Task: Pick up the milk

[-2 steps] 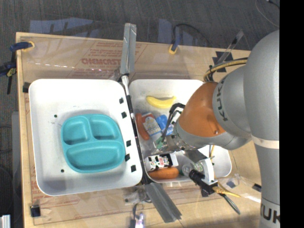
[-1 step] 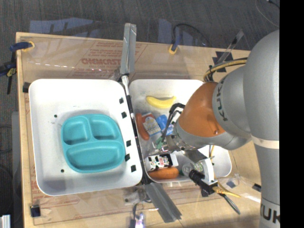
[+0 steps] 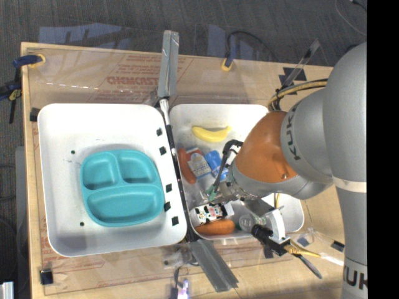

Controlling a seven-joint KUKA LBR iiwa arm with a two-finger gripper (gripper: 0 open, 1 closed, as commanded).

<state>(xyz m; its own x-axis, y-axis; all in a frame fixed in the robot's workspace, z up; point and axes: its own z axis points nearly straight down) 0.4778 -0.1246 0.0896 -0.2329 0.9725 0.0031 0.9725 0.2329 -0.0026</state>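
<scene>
Looking left to right: the left bin (image 3: 56, 167) holds one turquoise divided tray (image 3: 121, 187). The right bin (image 3: 206, 112) holds one banana (image 3: 210, 132), one small milk carton (image 3: 198, 165), one blue item (image 3: 214, 161), one printed packet (image 3: 210, 212) and one orange carrot-like piece (image 3: 215, 228). The gripper (image 3: 219, 189) hangs just right of the milk; whether it is released or clenched, I cannot tell. A good pick likely needs centring over the carton, clear of its neighbours.

Teal tray (image 3: 121, 187) in left bin (image 3: 56, 129); banana (image 3: 210, 132) in right bin (image 3: 187, 114)
</scene>
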